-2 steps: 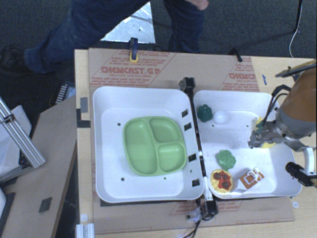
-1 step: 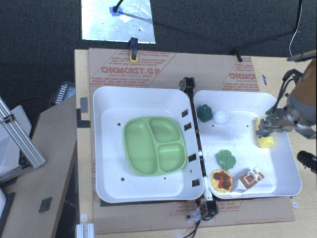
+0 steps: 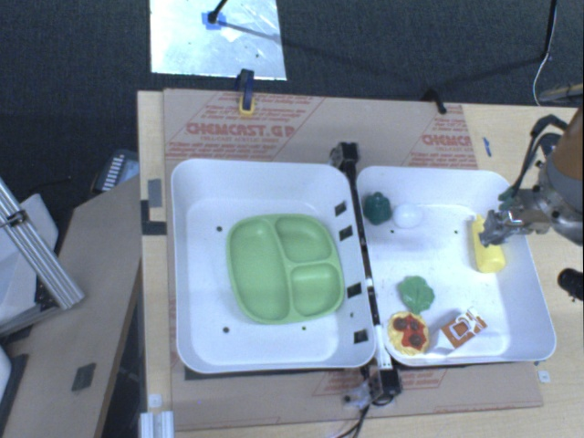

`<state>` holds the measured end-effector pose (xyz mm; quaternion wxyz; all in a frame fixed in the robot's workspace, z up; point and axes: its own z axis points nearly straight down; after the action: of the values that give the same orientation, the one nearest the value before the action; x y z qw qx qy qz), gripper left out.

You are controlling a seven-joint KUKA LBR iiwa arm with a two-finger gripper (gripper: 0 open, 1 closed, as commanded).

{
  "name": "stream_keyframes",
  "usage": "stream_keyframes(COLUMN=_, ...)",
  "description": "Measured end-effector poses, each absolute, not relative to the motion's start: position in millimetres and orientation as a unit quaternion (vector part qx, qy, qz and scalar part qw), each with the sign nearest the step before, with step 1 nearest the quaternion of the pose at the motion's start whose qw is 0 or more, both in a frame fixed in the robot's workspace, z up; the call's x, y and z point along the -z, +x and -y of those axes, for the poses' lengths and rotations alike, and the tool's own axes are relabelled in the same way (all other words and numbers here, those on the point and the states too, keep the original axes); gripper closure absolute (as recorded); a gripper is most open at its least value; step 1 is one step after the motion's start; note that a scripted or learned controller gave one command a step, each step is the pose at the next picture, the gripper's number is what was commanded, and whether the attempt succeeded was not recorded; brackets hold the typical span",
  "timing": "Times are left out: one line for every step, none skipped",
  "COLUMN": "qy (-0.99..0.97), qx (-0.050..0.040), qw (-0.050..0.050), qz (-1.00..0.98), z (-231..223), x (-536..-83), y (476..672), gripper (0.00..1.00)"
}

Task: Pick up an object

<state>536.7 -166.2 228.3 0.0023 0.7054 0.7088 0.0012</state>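
The right bin (image 3: 525, 313) holds several small objects. A yellow piece (image 3: 490, 252) lies by the bin's right wall. My gripper (image 3: 495, 227) hangs right over its upper end, touching or nearly touching it. A dark green toy (image 3: 377, 208) and a white piece (image 3: 408, 215) sit at the back left of this bin. At the bin's front are a light green leafy piece (image 3: 416, 291), a round yellow and red piece (image 3: 409, 332) and an orange and white box (image 3: 464, 328).
The left bin (image 3: 196, 245) holds a green divided plate (image 3: 283, 267). A black divider with clips (image 3: 356, 245) runs between the bins. The arm's wrist (image 3: 561, 185) comes in over the right bin's right rim.
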Motion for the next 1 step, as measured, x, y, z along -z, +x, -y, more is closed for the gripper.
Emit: stream_keyframes(qy=0.703, qx=-0.0019, qw=0.001, qz=-0.711, z=110.6, x=-238.3, y=547.2, gripper=1.0)
